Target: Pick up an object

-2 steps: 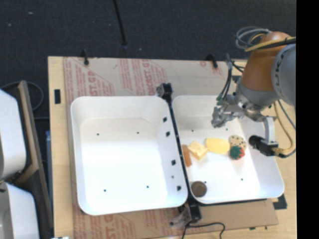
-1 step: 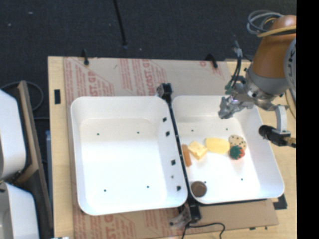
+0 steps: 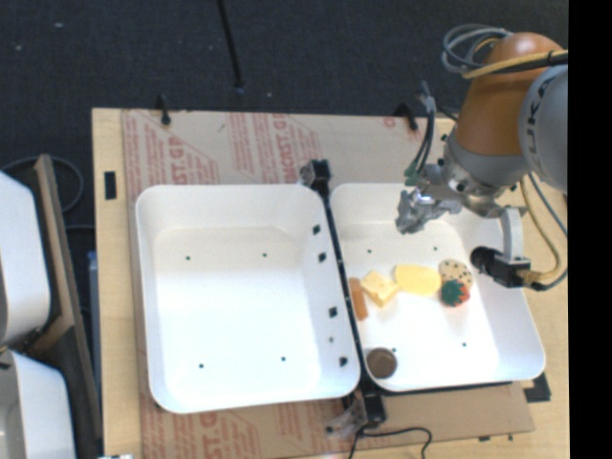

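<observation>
I'm at the approach step: my gripper (image 3: pixel 413 216) hovers over the right bin (image 3: pixel 507 352); finger state I cannot tell. Next, I'd descend onto the yellow piece (image 3: pixel 418 278) lying mid-bin.

All the pieces lie in the right bin (image 3: pixel 512 347), clustered toward its middle. An orange stick (image 3: pixel 359 297) lies lengthwise at 9 o'clock of the group, close to the bin's left wall. Beside it, a pale yellow chunk (image 3: pixel 381 288) touches a flat yellow oval (image 3: pixel 418 278). At 3 o'clock sits a spotted tan disc (image 3: pixel 456 273) – with a red-and-green piece (image 3: pixel 453 294) touching it. A brown round (image 3: pixel 382 362) rests apart at 6 o'clock.
</observation>
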`<action>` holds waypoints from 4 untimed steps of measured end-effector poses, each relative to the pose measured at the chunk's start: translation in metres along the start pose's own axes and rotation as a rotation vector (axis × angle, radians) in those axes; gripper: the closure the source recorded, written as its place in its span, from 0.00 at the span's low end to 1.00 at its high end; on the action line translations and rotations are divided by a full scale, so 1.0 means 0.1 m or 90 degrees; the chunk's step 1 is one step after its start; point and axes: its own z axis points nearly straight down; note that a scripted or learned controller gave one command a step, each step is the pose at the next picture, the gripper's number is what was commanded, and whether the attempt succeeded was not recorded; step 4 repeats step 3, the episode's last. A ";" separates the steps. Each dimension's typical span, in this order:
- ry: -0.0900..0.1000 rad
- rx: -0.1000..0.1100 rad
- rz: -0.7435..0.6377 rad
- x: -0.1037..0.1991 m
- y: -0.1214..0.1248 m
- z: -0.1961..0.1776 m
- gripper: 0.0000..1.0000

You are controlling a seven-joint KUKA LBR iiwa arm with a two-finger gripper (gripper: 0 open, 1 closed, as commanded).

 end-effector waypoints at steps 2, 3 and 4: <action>0.000 0.000 0.000 0.88 -0.18 0.05 1.00; 0.000 0.000 -0.001 1.44 -0.16 -0.01 1.00; 0.000 0.000 -0.001 1.44 -0.16 -0.01 1.00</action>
